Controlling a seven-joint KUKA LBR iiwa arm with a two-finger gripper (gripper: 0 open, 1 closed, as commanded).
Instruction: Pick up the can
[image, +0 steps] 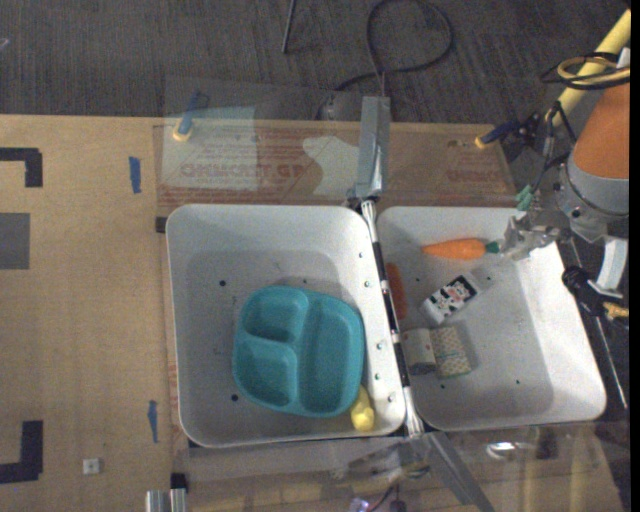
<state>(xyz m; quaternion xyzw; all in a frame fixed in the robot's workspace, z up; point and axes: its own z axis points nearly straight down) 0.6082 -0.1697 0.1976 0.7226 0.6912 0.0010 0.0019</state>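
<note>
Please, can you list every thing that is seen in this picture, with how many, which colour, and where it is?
bins: two, white, side by side on the bench
plate: one, teal, with compartments, in the left bin
yellow thing: one, at the left bin's near right corner, beside the plate
carrot: one, orange, far part of the right bin
can: one, black and white, lying in the right bin
patterned block: one, tan and grey, right bin, near the divider
gripper: one, grey, over the right bin's far right edge
</note>
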